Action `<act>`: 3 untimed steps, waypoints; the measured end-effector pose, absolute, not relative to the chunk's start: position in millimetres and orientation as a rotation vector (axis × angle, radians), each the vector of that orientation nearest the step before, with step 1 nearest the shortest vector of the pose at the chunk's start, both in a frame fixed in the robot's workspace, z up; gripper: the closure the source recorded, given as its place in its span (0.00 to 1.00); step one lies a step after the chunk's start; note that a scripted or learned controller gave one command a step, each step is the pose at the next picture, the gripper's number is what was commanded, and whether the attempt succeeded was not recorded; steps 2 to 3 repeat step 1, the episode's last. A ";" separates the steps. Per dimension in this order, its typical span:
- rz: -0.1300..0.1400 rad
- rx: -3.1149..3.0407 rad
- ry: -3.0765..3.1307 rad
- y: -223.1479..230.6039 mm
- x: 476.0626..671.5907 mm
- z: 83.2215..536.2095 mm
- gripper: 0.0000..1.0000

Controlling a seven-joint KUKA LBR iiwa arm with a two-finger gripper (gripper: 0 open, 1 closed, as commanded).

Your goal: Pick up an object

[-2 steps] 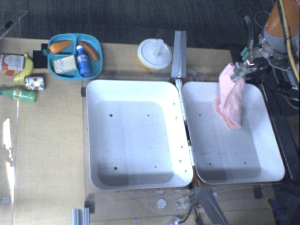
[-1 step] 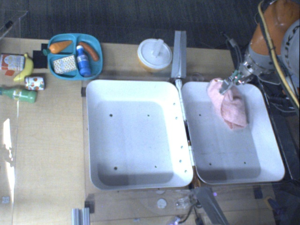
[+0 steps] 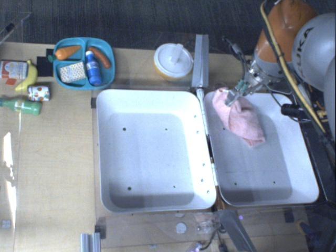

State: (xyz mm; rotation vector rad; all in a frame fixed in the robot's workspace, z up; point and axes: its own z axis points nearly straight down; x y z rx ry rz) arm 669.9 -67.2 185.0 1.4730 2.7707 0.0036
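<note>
Pink cloth lies crumpled in the far left part of the right bin. Jaws sit at its far edge; their state cannot be told.

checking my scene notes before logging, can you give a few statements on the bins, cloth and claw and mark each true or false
1. A pink cloth lies in the right bin. True.
2. The claw is over the left bin. False: it is at the cloth's upper end, in the right bin.
3. A blue divided tray sits on the bench beyond the left bin. True.
4. The cloth is green. False: it is pink.
5. A white lidded tub stands inside the left bin. False: it stands on the bench behind the bins.
</note>
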 end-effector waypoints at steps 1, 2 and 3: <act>0.003 1.686 2.645 -90.6 669.7 200.9 1.00; 0.003 1.686 2.645 -90.6 669.7 200.9 1.00; 0.003 1.686 2.645 -90.6 669.7 200.9 1.00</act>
